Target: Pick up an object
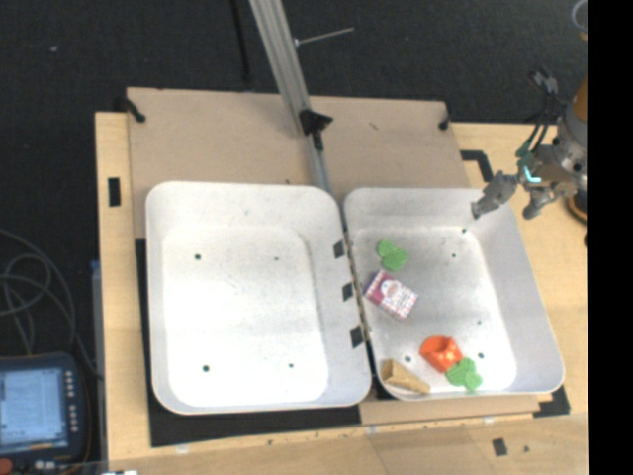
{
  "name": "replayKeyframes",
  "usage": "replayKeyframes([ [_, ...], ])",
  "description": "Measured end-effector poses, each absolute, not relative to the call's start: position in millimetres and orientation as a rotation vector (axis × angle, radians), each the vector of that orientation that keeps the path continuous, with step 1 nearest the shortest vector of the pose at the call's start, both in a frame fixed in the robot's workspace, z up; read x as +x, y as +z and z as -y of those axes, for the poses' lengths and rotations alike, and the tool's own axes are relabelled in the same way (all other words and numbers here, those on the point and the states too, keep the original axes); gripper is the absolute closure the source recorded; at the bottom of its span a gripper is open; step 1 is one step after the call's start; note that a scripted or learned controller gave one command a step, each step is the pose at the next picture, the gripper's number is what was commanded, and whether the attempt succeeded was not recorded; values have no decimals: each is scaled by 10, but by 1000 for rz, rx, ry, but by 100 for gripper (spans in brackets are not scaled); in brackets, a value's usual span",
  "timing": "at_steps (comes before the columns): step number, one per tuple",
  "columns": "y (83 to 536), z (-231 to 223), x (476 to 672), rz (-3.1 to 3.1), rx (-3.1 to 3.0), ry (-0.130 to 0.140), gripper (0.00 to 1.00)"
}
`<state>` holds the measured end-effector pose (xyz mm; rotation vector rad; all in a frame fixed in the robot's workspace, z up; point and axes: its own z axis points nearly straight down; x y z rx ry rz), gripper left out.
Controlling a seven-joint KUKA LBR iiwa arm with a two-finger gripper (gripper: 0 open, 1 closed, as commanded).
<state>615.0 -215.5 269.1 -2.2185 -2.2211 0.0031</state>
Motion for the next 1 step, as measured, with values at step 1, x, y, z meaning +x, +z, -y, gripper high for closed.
replayKeyframes([
  [1,2724,2158,6157,2228,-2219,2,0],
])
